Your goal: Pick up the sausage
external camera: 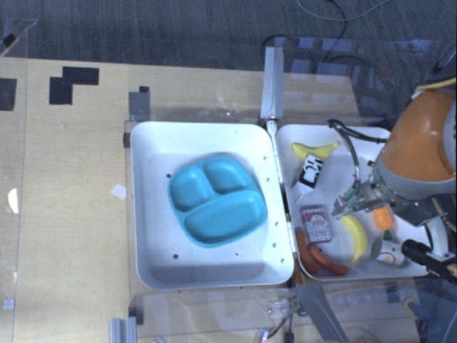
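Two shallow white bins sit side by side on the pale wooden bench. The left bin (146, 213) carries a blue divided plate (216, 199) with three compartments, lying roughly in the middle of the bin floor.

The right bin (371, 135) is the crowded one. The sausage (319, 258), reddish brown and a bit curved, lies in the near left corner of this bin, tucked against the left wall and running along the near edge. Just beyond it, toward the far side, is a small red packet (316, 225) with a pale picture on its face. A yellow banana (355, 237) lies to the right of that packet, and a second yellow banana-shaped piece (314, 149) rests near the far wall. Between them is a black and white item (308, 173), tilted. An orange piece (383, 219) sits right of the near banana, and a small white item (390, 256) lies closer to the near right side.

The arm comes in from the right, its orange band (421, 145) bulking over the right bin. The gripper (351, 200) hangs above the middle of the right bin, over the spot between the packet and the near banana, well apart from the sausage. From here I cannot tell how its jaws stand. A dark cable (346, 138) loops from the wrist toward the far wall.
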Controlling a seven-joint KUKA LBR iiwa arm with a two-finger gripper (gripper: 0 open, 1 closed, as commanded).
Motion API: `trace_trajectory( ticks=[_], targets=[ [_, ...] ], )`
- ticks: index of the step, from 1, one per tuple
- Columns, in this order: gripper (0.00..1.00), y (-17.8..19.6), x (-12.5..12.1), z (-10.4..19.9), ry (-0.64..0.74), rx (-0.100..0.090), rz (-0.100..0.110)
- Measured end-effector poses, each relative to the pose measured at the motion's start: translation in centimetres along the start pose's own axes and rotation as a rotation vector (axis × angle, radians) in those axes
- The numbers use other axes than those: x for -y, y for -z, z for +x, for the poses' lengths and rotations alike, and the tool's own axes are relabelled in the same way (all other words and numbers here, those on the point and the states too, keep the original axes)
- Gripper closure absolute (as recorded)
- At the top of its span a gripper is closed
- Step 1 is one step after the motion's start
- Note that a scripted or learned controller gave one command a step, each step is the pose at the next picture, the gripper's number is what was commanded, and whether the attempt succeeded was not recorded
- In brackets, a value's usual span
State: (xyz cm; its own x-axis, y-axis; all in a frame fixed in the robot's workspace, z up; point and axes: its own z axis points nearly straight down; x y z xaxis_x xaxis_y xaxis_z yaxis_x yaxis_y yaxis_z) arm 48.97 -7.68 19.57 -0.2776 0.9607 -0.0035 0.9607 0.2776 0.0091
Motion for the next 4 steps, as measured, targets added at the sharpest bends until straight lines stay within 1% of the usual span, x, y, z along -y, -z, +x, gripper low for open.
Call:
trace_trajectory(
  ticks=[1,2,3,4],
  targets=[
    [1.00,-1.6,1.3,-4.1,0.611,-0.001,0.002],
    [1.00,-0.7,2.4,-8.2,0.786,0.001,0.001],
    [1.00,-0.7,2.2,-11.2,1.348,0.003,0.000],
    [1.00,0.6,1.9,-11.2,1.345,0.013,-0.006]
  ],
)
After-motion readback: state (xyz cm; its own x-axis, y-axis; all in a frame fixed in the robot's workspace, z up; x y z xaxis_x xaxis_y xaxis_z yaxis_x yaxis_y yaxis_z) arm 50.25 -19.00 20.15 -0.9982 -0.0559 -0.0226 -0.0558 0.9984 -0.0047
